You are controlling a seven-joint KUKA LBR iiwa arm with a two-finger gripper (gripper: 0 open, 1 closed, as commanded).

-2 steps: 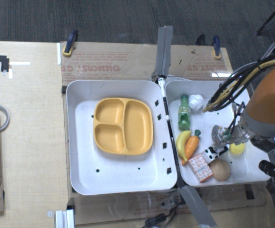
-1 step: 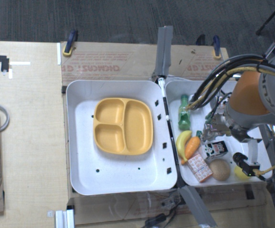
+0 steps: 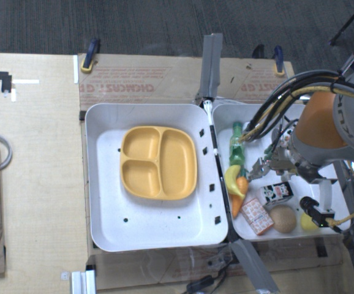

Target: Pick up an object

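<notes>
Objects for picking lie in the right white bin [image 3: 336,233]: green bottle [image 3: 236,141], yellow banana [image 3: 233,180], orange carrot [image 3: 239,196], red-and-white packet [image 3: 256,216]. The gripper [image 3: 264,166] hangs over them, perhaps nearing the banana; its grip cannot be told. Nothing appears lifted yet.

two bins [image 3: 97,182]; one tray [image 3: 159,163]; one carrot [image 3: 239,196]

left bin [image 3: 103,225] open around yellow tray [image 3: 159,163], right bin [image 3: 241,231] crowded
</notes>
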